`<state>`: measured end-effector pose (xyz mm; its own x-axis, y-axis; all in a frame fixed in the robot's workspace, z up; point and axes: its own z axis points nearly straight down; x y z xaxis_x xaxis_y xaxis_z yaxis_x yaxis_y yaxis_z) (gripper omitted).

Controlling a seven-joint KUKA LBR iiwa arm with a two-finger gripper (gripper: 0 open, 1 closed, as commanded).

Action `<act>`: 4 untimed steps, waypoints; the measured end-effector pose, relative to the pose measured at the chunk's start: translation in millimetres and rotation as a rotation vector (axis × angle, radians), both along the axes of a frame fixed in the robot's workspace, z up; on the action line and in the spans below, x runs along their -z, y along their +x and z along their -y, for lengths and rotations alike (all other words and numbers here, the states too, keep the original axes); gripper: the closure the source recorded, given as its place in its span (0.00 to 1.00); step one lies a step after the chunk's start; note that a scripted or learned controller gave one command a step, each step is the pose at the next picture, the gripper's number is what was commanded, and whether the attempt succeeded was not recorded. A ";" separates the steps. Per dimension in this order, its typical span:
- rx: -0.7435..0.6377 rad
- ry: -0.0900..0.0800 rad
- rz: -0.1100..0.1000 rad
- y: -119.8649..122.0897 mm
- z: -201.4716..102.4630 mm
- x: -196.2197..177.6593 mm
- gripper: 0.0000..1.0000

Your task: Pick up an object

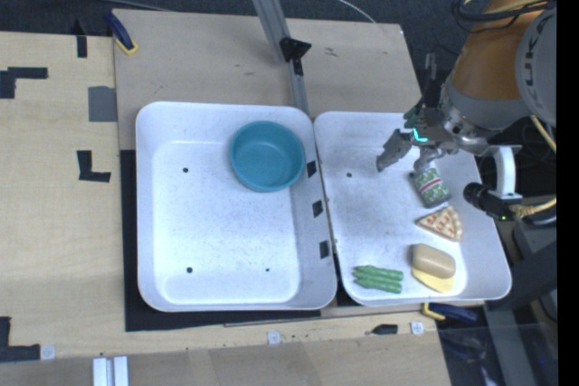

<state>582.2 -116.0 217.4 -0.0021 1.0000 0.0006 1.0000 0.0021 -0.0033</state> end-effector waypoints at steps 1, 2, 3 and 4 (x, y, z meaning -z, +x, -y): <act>0.000 0.000 0.002 0.5 0.0 -0.7 0.00; 0.000 0.000 -0.004 -9.2 -6.6 52.4 0.00; 0.001 -0.001 -0.002 -11.5 -4.7 96.3 0.00; 0.001 -0.003 0.003 -11.4 -4.8 129.2 0.00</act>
